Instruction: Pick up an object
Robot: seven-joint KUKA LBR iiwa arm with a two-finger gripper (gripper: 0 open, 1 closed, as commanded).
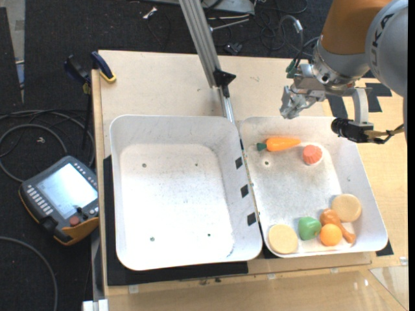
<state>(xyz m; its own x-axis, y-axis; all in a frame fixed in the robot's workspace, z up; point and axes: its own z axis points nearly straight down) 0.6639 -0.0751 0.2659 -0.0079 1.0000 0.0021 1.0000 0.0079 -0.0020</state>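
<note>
— Where's the carrot (pixel 281 144)?
— In the right bin (pixel 363 185), far end, just below the pincer (pixel 291 109) hovering over the rim.
— Pincer holding anything?
— Seemingly nothing; finger spread can't be told.

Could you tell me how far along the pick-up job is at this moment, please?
Nothing looks done yet: the carrot, the red piece and the cluster at the near corner, including the orange ball and green piece, all lie in the right bin. In hand: the claw hangs above that bin's far rim, nothing visible between its tips. Left: descend, grasp an object, lift it.
</note>
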